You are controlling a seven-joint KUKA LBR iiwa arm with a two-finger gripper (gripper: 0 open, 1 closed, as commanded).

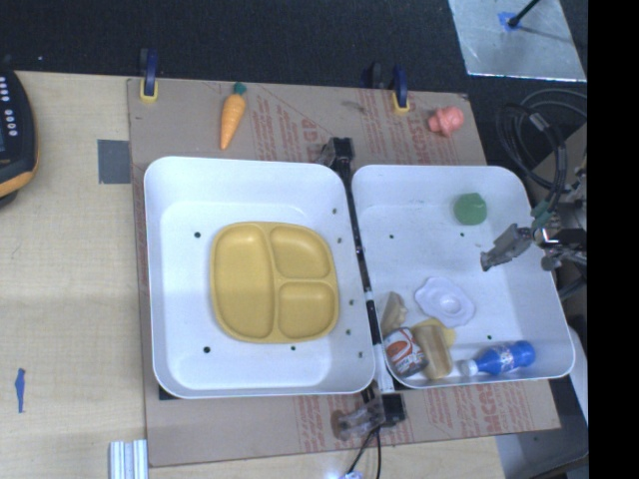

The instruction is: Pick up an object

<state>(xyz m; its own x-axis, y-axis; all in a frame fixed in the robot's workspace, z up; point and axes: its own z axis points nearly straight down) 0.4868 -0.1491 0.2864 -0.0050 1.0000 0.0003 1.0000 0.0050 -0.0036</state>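
**Choosing a Target in the Cluttered Right Bin**

Reaching in from the right edge of the frame, the gripper (521,244) is seen over the right bin (399,183), its fingers spread apart and nothing held between them.

No object has been lifted yet. The nearest candidate is judged to be the green ball (470,209), which lies alone in the upper right of that bin, just up and left of the fingers. It is expected to be light and perhaps soft, but round enough to roll away; a grip across its widest part is advised.

Lower in the same bin a clear plastic lid (443,300), a small can (401,351), a tan block (435,347) and a blue-capped bottle (499,358) are crowded together, touching or nearly so, and would be harder to separate.

The left bin (170,183) holds a yellow divided tray (275,281), wide, stiff and awkward to pinch except at its rim.
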